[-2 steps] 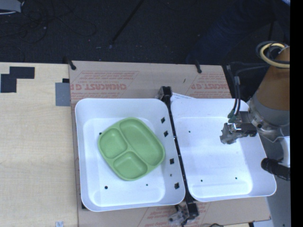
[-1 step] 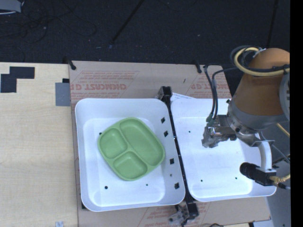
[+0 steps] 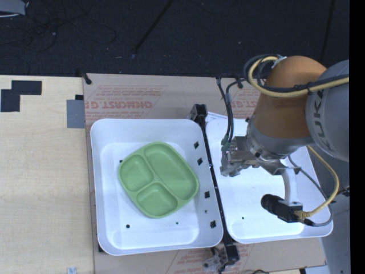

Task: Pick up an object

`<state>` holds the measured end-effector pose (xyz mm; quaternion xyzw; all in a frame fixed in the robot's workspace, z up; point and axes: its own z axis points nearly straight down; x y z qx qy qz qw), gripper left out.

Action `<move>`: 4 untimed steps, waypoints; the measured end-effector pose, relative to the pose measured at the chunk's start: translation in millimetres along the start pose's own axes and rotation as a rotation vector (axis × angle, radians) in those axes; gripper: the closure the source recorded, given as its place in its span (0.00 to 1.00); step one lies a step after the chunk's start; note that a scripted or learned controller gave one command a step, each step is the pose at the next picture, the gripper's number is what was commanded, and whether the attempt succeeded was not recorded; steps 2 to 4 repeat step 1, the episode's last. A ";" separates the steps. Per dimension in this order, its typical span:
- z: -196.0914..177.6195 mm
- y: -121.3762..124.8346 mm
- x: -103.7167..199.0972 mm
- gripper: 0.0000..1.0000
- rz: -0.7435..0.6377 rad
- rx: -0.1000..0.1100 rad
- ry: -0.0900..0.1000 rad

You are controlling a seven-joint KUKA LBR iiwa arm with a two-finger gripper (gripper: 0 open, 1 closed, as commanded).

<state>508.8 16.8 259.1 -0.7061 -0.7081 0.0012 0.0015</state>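
A green plate [image 3: 158,178] with three compartments lies flat in the left white bin [image 3: 108,210], tilted at an angle near its middle. My gripper [image 3: 230,165] is over the right white bin [image 3: 256,221], close to that bin's left wall and right of the divider between the bins. The grey arm with its orange band [image 3: 288,96] comes in from the right and covers much of the right bin. I see nothing held at the gripper. The plate sits well to the gripper's left, apart from it.
A black cable plug [image 3: 282,208] hangs over the right bin's floor, below the wrist. Black clamps [image 3: 199,114] run along the divider between the bins. Cardboard [image 3: 137,99] lies under the bins, with a wooden bench top [image 3: 40,181] to the left.
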 end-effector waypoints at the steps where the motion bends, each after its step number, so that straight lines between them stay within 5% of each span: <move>1: 24.2 -1.0 52.3 1.00 -0.001 0.003 0.000; 4: 24.2 -1.0 52.3 1.00 -0.001 0.003 0.000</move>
